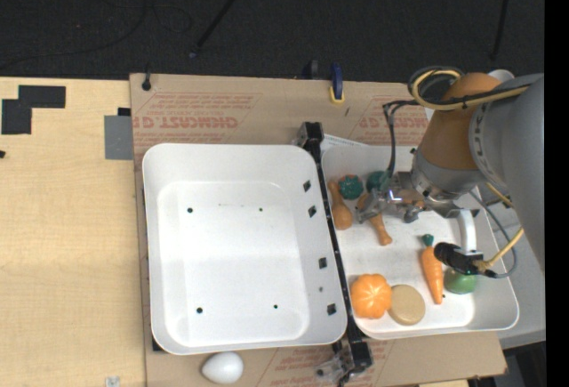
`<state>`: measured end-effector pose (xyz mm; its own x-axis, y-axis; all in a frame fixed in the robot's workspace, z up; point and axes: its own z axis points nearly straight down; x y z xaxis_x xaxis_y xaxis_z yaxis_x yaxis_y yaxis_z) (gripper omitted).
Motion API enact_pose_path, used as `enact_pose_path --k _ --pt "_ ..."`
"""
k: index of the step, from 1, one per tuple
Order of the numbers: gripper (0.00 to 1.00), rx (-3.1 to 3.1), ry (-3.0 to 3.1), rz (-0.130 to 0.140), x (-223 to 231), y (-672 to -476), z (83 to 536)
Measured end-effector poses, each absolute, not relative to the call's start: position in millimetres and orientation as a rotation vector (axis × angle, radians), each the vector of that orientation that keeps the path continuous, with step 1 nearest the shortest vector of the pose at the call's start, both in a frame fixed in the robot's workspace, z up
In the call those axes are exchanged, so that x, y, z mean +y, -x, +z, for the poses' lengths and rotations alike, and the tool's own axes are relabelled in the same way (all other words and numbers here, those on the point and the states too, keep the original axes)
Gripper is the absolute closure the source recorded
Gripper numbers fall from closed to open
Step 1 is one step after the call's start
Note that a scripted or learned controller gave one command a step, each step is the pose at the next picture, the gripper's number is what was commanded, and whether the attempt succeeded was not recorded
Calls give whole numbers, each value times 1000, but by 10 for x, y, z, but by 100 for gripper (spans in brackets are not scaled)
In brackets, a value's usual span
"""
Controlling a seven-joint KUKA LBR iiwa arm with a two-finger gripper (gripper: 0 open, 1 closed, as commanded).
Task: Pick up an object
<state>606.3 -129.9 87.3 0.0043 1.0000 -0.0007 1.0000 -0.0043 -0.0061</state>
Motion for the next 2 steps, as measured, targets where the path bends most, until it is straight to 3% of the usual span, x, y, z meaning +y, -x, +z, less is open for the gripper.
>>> enact_pose_path --k 1,2 --pt "100 -2217 2220 6 -1289 -6077 972" --pt "100 -2237 2211 -14 -27 -6471 1941"
